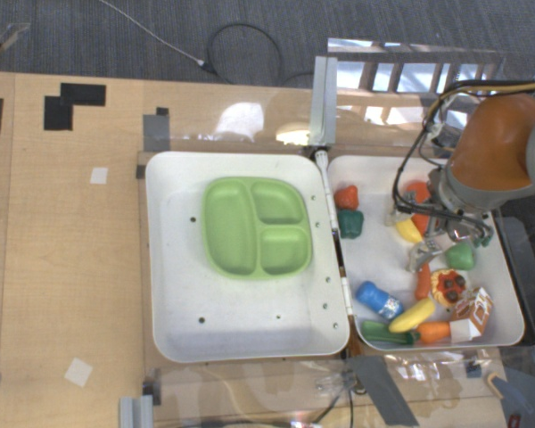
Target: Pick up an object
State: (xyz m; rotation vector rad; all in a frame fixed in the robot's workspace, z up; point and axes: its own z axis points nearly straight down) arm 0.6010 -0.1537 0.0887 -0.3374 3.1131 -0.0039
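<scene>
In the right bin (pixel 508 328) the gripper (pixel 432 243) sits low among the toys, can't tell if it's spread or pinching anything. Near it: yellow piece (pixel 409 230), green piece (pixel 461 257), orange carrot (pixel 423 281). Banana (pixel 412 315) and blue can (pixel 377 300) lie toward the front. Left bin (pixel 174 328) holds a green divided plate (pixel 256 226).
</scene>
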